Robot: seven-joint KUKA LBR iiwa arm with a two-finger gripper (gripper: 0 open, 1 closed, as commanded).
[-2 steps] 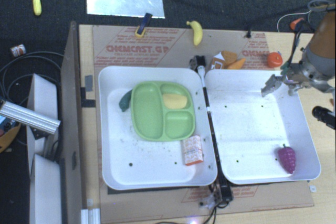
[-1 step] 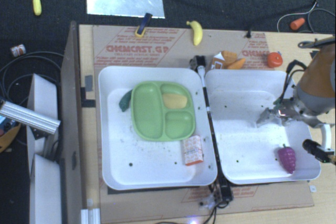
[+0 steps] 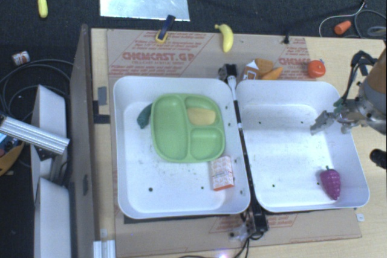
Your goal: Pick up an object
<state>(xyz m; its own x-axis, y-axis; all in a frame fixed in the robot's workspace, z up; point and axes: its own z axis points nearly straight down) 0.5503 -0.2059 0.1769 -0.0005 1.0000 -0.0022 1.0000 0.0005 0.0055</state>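
- We read "CHEMCAST GP" printed in red on the board behind the left bin.
- Right of that bin, we see the claw; whether it grips, we cannot tell.

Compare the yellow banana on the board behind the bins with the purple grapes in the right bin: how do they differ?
The banana is yellow, long and curved; the grapes are purple, short and bunched. The banana lies outside the bins, on the board behind the left bin; the grapes lie inside the right bin, near its front right corner. Both look like toy fruit, and both lie apart from the gripper.
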